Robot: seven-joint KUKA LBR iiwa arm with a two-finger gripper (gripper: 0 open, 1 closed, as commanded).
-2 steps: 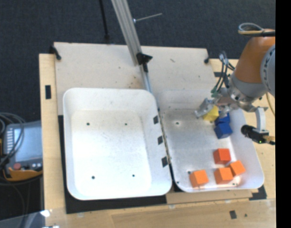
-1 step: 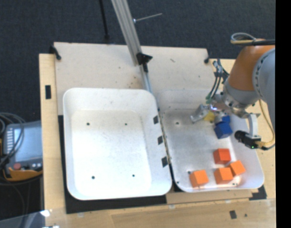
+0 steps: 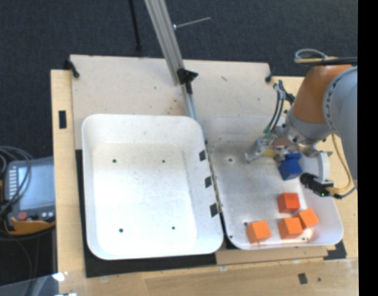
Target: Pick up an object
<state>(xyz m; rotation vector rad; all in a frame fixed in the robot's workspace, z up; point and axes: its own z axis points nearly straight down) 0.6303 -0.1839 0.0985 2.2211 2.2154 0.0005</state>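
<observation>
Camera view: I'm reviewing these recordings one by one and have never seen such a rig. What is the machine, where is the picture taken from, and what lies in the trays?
One camera fixed above a bench looks down at a slant. The grey robot arm with an orange band reaches in from the right; its two-finger gripper hangs over the right shallow white bin. A small blue block sits just beneath the gripper; whether it is gripped cannot be told. Four small orange cubes lie near that bin's front corner. The left shallow white bin sits beside it.
</observation>
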